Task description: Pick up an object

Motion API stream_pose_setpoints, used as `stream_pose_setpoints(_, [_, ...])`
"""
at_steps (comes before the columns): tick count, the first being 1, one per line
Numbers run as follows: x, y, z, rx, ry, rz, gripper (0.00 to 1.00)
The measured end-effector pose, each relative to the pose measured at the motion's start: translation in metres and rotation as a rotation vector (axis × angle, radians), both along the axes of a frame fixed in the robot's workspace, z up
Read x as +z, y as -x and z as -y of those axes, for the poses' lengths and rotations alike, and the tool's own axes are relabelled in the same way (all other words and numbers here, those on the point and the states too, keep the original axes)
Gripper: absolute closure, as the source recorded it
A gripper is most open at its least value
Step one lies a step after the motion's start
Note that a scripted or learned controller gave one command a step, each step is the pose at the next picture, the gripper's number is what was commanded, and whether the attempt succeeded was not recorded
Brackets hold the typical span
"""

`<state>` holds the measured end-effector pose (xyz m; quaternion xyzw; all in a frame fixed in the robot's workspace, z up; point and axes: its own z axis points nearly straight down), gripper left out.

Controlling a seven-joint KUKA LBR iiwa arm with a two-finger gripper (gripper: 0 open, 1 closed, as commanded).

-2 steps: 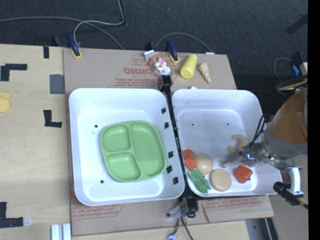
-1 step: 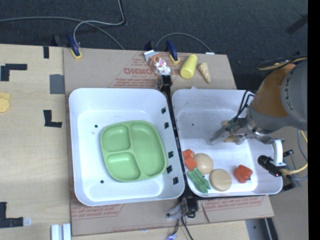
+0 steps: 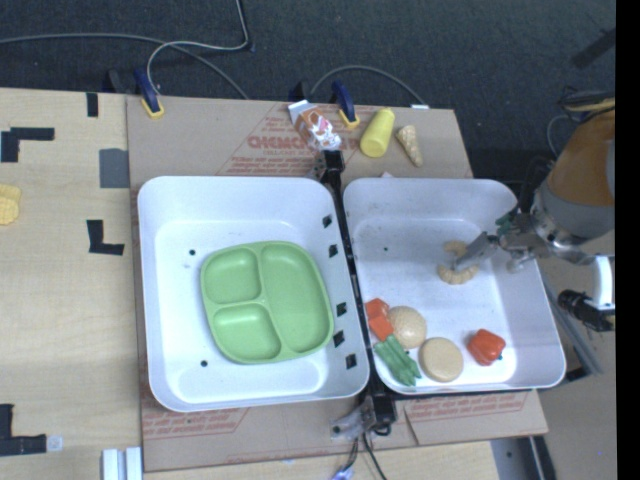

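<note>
Camera view from above has my gripper (image 3: 462, 261) down in the right bin (image 3: 520, 208), its tip at a pale tan piece (image 3: 458, 273) on the bin floor. Whether I am clenched on it or released I cannot tell; the tip blurs into the piece. Below my gripper, along the bin's near wall, lie a red pepper (image 3: 486, 346), a round bun (image 3: 441, 358), a second pale bun (image 3: 406, 322) and a green vegetable (image 3: 399, 359). Far to my gripper's left sits a green divided plate (image 3: 266, 300) in the left bin (image 3: 160, 228).
</note>
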<state>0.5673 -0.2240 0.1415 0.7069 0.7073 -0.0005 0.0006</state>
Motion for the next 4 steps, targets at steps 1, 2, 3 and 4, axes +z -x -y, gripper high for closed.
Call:
stream_pose_setpoints(1, [-0.055,-0.005,-0.028,0.0,0.001,0.001,0.0])
stream_pose_setpoints(2, [-0.028,0.048,0.0,-0.001,-0.001,-0.001,0.0])
stream_pose_setpoints(3, [-0.055,-0.009,-0.044,0.002,0.0,0.005,0.0])
stream_pose_setpoints(4, [-0.054,-0.049,-0.001,0.002,0.001,0.006,0.0])
